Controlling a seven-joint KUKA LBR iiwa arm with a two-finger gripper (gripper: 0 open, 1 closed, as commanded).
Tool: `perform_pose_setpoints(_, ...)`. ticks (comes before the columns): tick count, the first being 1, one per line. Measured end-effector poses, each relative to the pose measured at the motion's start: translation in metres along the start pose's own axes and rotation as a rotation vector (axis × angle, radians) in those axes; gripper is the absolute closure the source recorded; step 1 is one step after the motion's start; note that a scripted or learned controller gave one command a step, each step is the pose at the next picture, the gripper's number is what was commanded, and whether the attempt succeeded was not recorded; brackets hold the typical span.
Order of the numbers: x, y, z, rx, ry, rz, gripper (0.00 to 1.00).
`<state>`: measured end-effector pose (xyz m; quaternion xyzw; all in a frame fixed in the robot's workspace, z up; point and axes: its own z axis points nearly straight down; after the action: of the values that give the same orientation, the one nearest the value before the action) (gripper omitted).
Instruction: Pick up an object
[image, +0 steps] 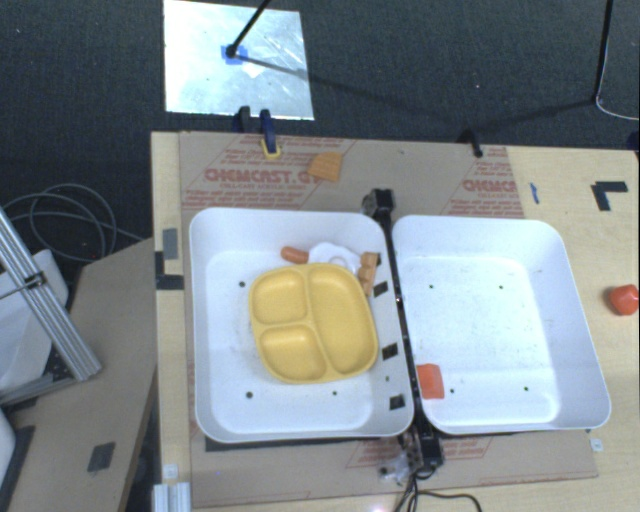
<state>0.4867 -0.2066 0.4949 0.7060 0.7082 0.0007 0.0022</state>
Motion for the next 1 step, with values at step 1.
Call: perform_pose_setpoints(1, 0.0, 0.0, 0.0, 0.0, 0.0, 0.0, 0.0)
